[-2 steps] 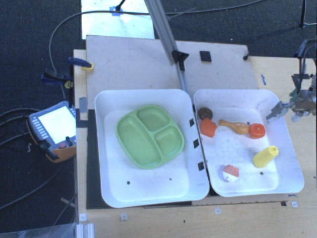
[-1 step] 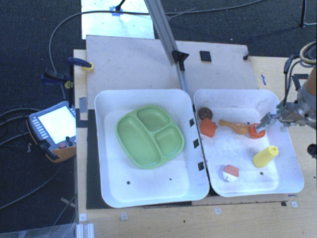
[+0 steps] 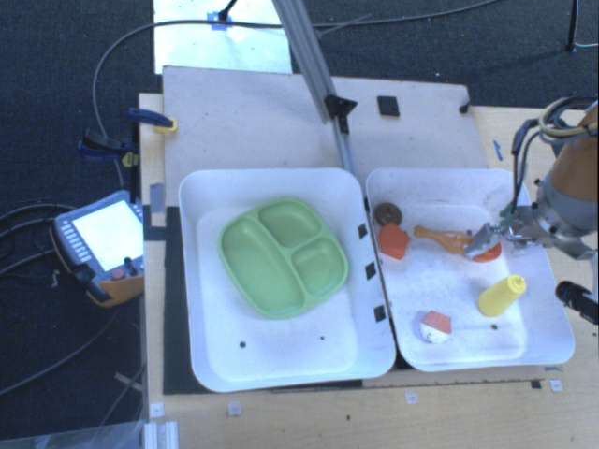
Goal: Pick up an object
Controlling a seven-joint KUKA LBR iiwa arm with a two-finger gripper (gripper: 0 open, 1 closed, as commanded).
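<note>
1. Against the gripper's tip, in the upper right part of the right bin (image 3: 562, 344), lies the likeliest thing to pick: an orange toy with a long handle (image 3: 442, 238) that ends in a red piece (image 3: 487, 253).
2. Its long axis runs nearly level across the view, with the handle pointing left toward the bin's middle and the red end pointing right toward the arm.
3. At that red end sits the gripper (image 3: 485, 242), touching or just above it. The view is too small to tell which, or to tell how the gripper is set, so whether anything is held cannot be judged.
4. The coming move appears to turn on this: the toy lies straight out to the left of the gripper, so a grasp would have to close across the narrow width of the toy and not along its length.
5. Just left of the handle's far end sit an orange-red block (image 3: 394, 241) and a dark brown round piece (image 3: 387, 215), both near the bin's left wall.
6. Below the gripper lies a tilted yellow bottle (image 3: 501, 296), near but apart from the orange toy.
7. Further down and left is a small red-and-white object (image 3: 435, 326), well apart from the gripper.
8. The grey arm (image 3: 569, 218) reaches in over the bin's right rim.
9. The left bin (image 3: 206, 344) holds a green divided plate (image 3: 284, 257), well apart from the gripper.
</note>
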